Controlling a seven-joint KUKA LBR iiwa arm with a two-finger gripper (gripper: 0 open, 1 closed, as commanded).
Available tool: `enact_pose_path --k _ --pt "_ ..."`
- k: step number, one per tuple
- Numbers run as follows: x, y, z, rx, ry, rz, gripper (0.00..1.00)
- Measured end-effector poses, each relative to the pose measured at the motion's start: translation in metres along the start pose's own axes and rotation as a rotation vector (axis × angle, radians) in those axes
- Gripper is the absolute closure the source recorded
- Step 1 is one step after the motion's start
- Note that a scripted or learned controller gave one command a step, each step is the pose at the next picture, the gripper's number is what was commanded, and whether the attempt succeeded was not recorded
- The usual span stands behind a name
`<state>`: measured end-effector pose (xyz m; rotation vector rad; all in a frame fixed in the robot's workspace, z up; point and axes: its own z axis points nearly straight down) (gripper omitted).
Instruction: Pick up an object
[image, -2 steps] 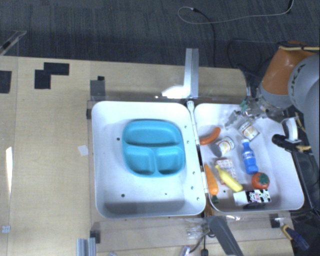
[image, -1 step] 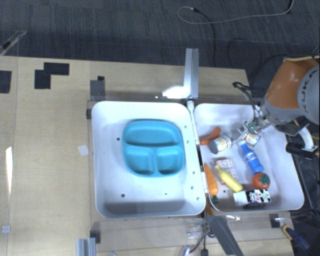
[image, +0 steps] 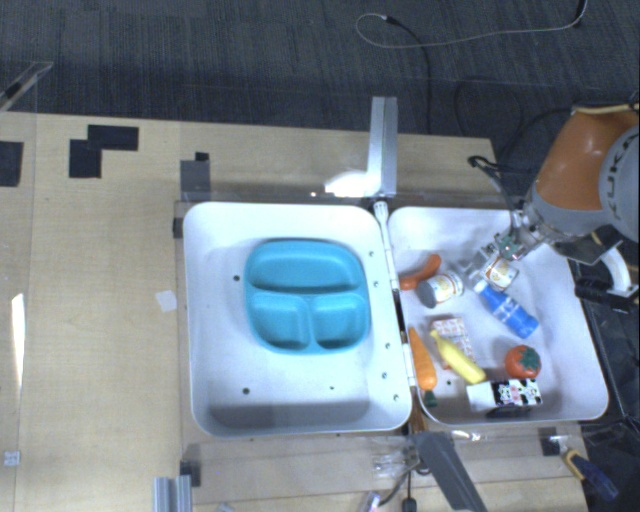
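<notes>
I can't tell how the jaws stand; the gripper (image: 503, 258) sits low in the right bin (image: 590, 335), just above a blue bottle (image: 509, 311) with a white label, lying tilted. Left of it I see a grey can (image: 439, 289) and a red sausage (image: 420, 270). Further out: yellow banana (image: 458, 359), carrot (image: 423, 362), tomato (image: 521, 361). Left bin (image: 210, 330) holds a blue divided tray (image: 305, 294).

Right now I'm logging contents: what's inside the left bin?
A blue tray with three compartments lies in the left bin. Whatever is under the tray is covered.
</notes>
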<state>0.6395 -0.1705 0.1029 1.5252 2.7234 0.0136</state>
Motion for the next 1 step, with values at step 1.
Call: enact_pose_path --k 1 --pt "0.0609 -0.0251 -0.1012 0.012 0.007 0.128 1.00"
